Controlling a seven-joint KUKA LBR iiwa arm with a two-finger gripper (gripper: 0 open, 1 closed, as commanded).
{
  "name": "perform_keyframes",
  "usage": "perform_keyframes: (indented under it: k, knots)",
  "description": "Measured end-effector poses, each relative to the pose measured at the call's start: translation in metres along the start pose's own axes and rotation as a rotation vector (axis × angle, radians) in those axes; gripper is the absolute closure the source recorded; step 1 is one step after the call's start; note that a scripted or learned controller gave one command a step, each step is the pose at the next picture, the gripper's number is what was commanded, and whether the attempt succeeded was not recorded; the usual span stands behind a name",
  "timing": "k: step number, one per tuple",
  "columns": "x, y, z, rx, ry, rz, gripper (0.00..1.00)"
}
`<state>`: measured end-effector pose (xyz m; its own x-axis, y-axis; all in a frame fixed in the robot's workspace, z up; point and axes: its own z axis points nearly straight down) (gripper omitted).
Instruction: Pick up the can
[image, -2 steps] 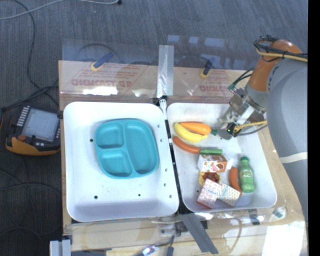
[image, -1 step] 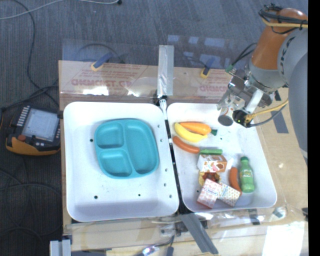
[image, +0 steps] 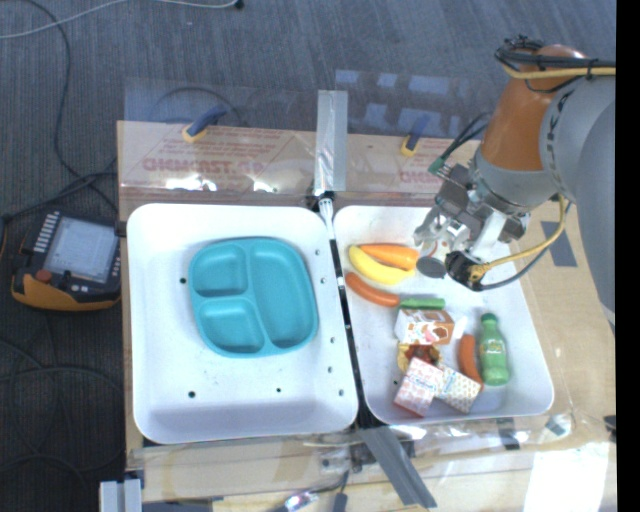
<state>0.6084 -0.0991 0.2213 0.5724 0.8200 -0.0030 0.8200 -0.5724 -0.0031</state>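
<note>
Overhead, the grey arm (image: 560, 120) reaches in from the right above the right bin (image: 530, 400), while the left bin (image: 150, 330) holds a blue sectioned plate (image: 255, 295). Within the right bin lie a banana (image: 380, 260), a green bottle (image: 492, 350), a printed carton (image: 425, 327) and pink boxes (image: 420, 388). Smaller still, the gripper (image: 440, 240) hangs over the bin's far end, its grasp impossible to tell, and a grey round object (image: 431, 267), perhaps the can, sits just below it, beside the banana.
</note>
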Motion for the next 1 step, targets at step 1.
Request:
perform_keyframes:
  k: [1]
  knots:
    - [0.0001, 0.0000, 0.0000, 0.000, 0.000, 0.000, 0.00]
